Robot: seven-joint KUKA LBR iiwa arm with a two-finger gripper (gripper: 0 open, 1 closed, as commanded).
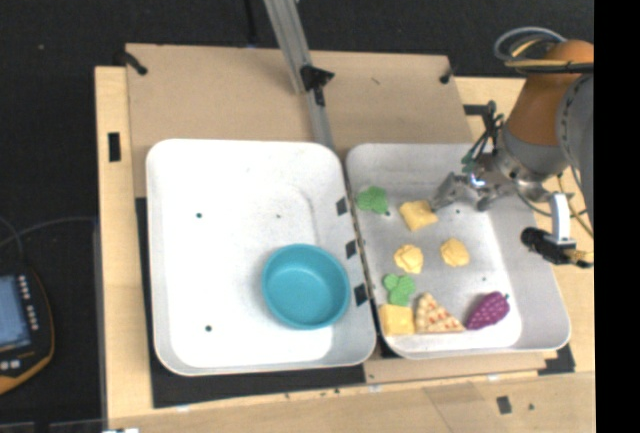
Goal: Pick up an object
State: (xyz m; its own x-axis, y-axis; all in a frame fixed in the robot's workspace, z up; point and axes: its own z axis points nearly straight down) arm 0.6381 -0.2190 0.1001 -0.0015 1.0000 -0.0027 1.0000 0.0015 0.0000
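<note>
I see a tan bench (220,96) on dark floor carrying two white bins; the left bin (230,181) holds one blue bowl (303,285); the right bin (520,311) holds seven toy foods (418,215); the gripper (462,191) hovers at its far side, fingers apart, gripping nothing.

In the right bin (520,316) you have a scatter of small toy foods lying flat and loose. A green leafy piece (373,200) sits near the left wall, with a yellow chunk (418,214) just beside it. Below lie two more yellow pieces (408,258) (455,252), well apart from the wall. Along the near edge you see a green piece (399,288), a yellow block (396,320), what looks like a pizza slice (436,314) and purple grapes (487,310). In the left bin (200,181) a blue bowl (304,285) stands upright.
</note>
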